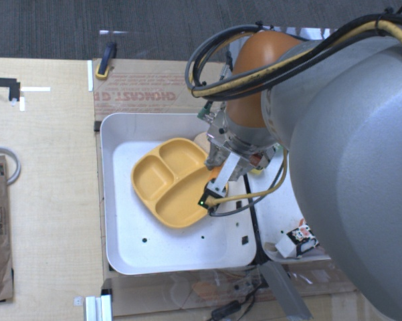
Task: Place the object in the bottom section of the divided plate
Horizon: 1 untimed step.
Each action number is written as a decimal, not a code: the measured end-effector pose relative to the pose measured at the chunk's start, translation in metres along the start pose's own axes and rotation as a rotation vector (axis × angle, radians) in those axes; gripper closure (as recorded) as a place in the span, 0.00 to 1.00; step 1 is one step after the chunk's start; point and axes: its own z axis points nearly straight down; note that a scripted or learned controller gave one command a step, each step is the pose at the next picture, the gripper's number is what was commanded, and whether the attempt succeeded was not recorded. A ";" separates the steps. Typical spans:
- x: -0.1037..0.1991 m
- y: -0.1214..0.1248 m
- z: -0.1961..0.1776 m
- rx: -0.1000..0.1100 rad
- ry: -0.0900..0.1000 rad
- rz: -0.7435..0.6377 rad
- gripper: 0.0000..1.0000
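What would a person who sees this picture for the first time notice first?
The huge grey arm with its orange band looms over the right side. Next comes the yellow divided plate, lying at a slant in the white bin at the centre. The gripper is at the plate's right edge.

Light even and diffuse from above, moderately bright; white bin [140, 246] floor reads near overexposed, dark floor strip [187, 12] along the top is dim. Shadows soft: a thin one hugs the lower edge of the yellow divided plate [164, 172], a broader one lies under the arm [348, 146]. Arm's grey shell, nearest the lens, is blurred with a broad sheen; orange band [267, 59] carries a mild highlight; bench [47, 179] detail only moderately sharp.
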 end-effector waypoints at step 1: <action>0.052 -0.025 0.047 0.001 -0.001 0.009 1.00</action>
